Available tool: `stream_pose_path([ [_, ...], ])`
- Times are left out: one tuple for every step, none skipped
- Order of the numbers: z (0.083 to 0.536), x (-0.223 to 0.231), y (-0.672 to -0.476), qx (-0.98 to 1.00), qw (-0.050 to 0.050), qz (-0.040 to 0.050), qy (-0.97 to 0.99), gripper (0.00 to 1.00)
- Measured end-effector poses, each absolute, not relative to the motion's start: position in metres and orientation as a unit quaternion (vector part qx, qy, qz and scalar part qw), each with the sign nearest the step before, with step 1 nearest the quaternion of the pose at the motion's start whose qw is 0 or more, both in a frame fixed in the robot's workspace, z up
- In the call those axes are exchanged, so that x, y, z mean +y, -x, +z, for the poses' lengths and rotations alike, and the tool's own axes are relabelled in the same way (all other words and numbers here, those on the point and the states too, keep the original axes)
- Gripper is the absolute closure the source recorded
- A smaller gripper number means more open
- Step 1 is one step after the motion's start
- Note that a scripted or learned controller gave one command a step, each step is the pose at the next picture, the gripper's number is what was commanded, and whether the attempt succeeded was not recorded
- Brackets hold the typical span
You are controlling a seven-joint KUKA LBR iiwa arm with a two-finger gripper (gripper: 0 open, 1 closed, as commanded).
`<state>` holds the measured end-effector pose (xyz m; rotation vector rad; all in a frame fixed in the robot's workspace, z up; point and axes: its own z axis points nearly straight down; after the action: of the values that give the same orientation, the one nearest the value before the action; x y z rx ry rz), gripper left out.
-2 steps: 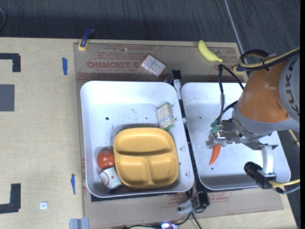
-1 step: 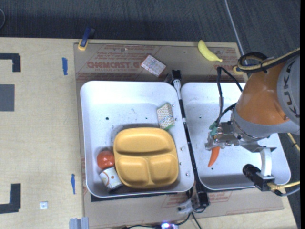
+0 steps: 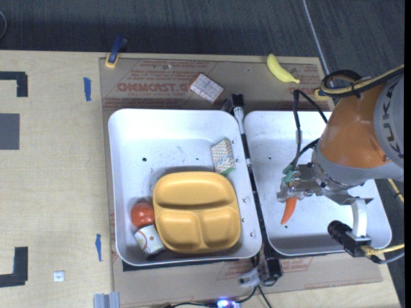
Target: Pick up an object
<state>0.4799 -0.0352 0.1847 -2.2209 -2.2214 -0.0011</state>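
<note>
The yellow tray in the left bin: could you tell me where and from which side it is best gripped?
Probably its rim, from above. The yellow tray lies flat, wide and rounded, too broad to span, so a raised edge is the likeliest hold. The upper rim looks freest: the red ball and small can crowd its left side, and the bin wall hugs the bottom edge.

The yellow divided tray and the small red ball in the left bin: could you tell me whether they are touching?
Cannot tell. In the camera view the red ball sits right at the yellow divided tray's left edge with no gap showing, but the tray's rim may simply overlap it.
</note>
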Motion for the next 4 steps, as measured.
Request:
stream_pose_path([
  [0.185,-0.034,-0.480,-0.707,0.000,-0.0006,0.707,1.00],
  [0.193,-0.033,-0.481,-0.707,-0.002,-0.0017,0.707,1.00],
  [0.185,-0.010,-0.480,-0.708,0.001,-0.0001,0.707,1.00],
  [0.185,-0.001,-0.480,-0.708,0.000,-0.0004,0.707,1.00],
])
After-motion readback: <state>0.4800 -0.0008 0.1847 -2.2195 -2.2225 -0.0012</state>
